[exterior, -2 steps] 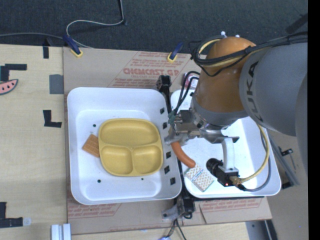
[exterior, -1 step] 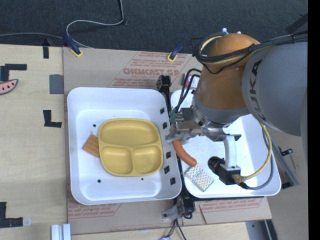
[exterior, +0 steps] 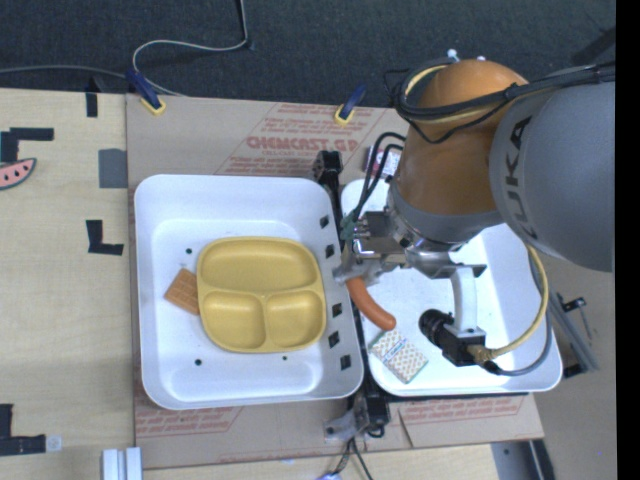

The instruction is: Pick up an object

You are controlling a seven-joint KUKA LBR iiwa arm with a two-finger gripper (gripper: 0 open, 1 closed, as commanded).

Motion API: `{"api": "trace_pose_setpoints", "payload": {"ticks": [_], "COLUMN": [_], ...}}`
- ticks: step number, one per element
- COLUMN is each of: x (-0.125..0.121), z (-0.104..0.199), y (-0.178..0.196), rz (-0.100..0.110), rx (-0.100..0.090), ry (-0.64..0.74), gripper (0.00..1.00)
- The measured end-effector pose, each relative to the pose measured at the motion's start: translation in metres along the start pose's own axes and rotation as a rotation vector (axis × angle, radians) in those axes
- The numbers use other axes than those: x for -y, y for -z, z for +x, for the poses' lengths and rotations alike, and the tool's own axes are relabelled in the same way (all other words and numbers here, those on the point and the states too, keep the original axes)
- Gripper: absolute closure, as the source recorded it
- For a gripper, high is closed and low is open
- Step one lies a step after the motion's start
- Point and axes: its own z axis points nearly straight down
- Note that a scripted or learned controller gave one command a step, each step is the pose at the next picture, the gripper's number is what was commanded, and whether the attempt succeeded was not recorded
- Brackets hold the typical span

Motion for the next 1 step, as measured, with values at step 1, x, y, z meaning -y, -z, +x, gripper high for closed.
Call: {"api": "trace_pose_setpoints", "payload": {"ticks": [1], "x": [0.0035], "z": [-0.0571], "y": [-0.0220], "rz": [-0.005], "rx": [0.000], "ry": [-0.003], "gripper": [1.00]}}
